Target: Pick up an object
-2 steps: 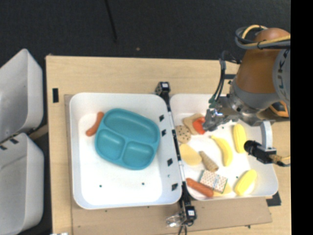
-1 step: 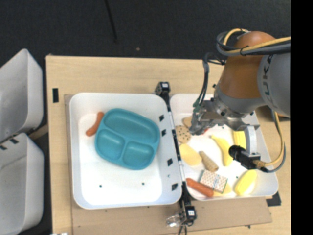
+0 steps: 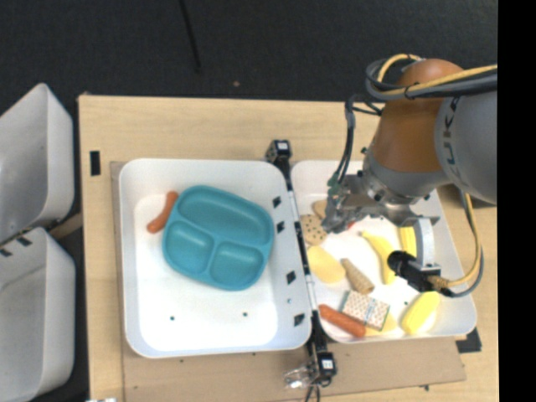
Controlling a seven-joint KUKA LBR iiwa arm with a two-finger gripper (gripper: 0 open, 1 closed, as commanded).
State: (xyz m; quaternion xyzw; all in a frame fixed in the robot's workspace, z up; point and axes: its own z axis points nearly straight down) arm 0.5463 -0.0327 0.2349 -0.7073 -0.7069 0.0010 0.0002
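The two-finger gripper (image 3: 335, 212) is seen low over the white bin on the arm's side (image 3: 311, 174), near that bin's far inner corner. It is overhung by the grey arm with its orange band (image 3: 410, 132), so whether it is open or closed cannot be told, and nothing is visibly held in it.

A tan rounded piece (image 3: 319, 208) is tucked against the gripper's left side and is mostly hidden, so its kind cannot be made out. A speckled beige cracker (image 3: 311, 229) is found just below and left of the gripper, partly covered. Below the gripper, a pale yellow oval piece (image 3: 325, 266) and a brown cone-shaped piece (image 3: 357, 276) are laid side by side. A yellow banana-shaped piece (image 3: 378, 254) is placed below and right of the gripper, its far end cut off by robot parts. Further below the gripper, an orange carrot-shaped piece (image 3: 342, 321), a dotted square wafer (image 3: 366, 310) and a yellow lemon-shaped piece (image 3: 420, 312) are lined along the near wall.

Well left of the gripper, in the other white bin (image 3: 209, 321), a teal divided plastic plate (image 3: 218, 237) is set, with an orange sausage-shaped piece (image 3: 162, 212) just beyond it.
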